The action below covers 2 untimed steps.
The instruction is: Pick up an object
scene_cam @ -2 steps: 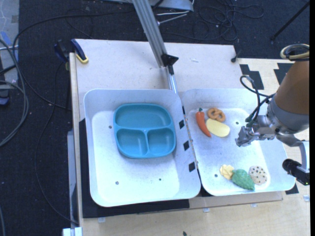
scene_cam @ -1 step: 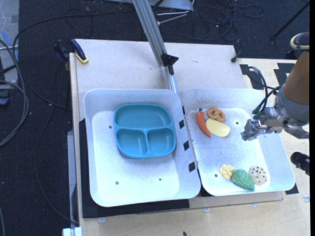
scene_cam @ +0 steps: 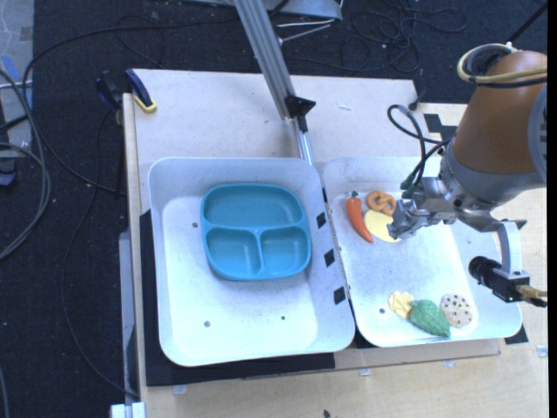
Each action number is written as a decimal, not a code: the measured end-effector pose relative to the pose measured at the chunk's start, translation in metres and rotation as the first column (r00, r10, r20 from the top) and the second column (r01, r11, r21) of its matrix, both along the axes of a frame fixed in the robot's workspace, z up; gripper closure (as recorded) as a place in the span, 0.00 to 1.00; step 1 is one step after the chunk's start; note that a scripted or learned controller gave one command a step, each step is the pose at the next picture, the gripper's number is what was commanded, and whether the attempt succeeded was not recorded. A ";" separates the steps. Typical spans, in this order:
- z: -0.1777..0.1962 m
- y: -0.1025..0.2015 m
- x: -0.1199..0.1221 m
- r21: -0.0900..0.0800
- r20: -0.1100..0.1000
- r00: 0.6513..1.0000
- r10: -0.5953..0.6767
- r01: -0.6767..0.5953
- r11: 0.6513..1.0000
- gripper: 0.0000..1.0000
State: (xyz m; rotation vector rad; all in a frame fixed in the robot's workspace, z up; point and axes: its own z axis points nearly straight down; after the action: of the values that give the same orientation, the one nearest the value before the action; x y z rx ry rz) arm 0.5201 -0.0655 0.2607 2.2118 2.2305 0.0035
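Bench (scene_cam: 218,116): pale flat top, seen at a slant from above, standing over a dark floor strewn with cables. Two shallow white bins rest directly on it, side by side, their inner edges touching or nearly so. The left bin (scene_cam: 174,320) sits on a dark mat whose edge shows along its left and lower sides. The right bin (scene_cam: 435,273) lies near the bench's right portion. A blue-and-yellow clamp (scene_cam: 139,92) grips the bench's far left corner. A slanted metal pole (scene_cam: 265,42) meets the bench at its far side, above the seam between the bins. Black tape strips lie along that seam.
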 end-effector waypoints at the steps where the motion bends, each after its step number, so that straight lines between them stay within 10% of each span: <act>1: -0.012 0.061 0.017 0.000 -0.001 1.000 0.000 0.000 1.000 1.00; 2: -0.016 0.103 0.027 -0.001 -0.001 1.000 -0.001 0.001 1.000 1.00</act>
State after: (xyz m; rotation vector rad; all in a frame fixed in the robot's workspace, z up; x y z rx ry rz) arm 0.5467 0.0373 0.2442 2.2138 2.2292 0.0015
